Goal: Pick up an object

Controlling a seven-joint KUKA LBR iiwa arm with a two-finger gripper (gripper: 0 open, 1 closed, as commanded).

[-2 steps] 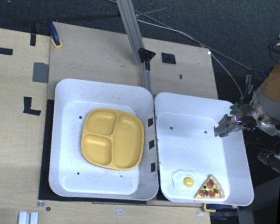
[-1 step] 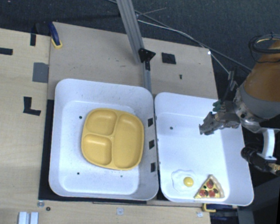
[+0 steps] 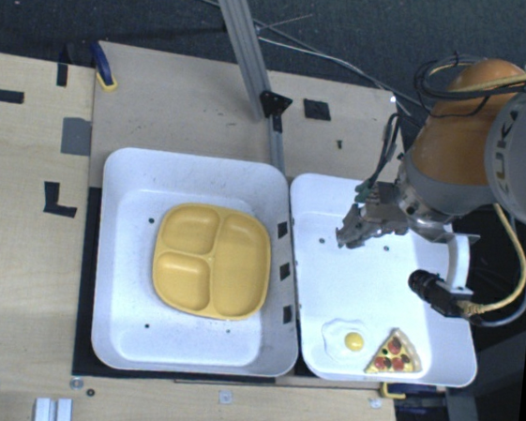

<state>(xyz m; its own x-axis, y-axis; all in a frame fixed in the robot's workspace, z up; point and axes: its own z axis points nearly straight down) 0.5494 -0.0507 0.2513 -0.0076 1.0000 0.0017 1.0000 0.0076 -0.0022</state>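
1. I see the end effector (image 3: 351, 234) hanging over the upper part of the right white plastic bin (image 3: 323, 276), right of frame centre; I cannot tell its state, and nothing shows in it.
2. The candidates lie at that bin's lower edge: a flat toy fried egg (image 3: 345, 339) and, beside it, a toy pizza slice (image 3: 396, 353). A yellow divided plastic tray (image 3: 211, 260) sits in the left white bin (image 3: 128, 237).
3. I judge this the approach step; next I must travel toward the lower frame and descend squarely over one item.
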